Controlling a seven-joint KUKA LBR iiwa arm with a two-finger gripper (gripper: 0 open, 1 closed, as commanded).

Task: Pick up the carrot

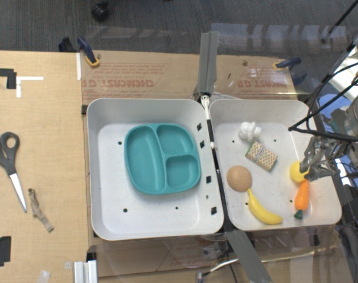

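Note:
The orange carrot (pixel 302 196) lies in the right bin (pixel 285 114) near its front right corner, green stub toward the front. My gripper (pixel 314 165) hangs just above and behind the carrot at the bin's right wall, beside a small yellow fruit (pixel 296 173). Nothing is visibly held, and the carrot rests on the bin floor.
The right bin also holds a banana (pixel 263 210), a brown egg-shaped thing (pixel 239 178), a patterned packet (pixel 261 155) and a white lump (pixel 248 131). A teal divided plate (pixel 163 158) sits in the left bin (pixel 102 175). Scissors (pixel 9 161) lie on the bench at left.

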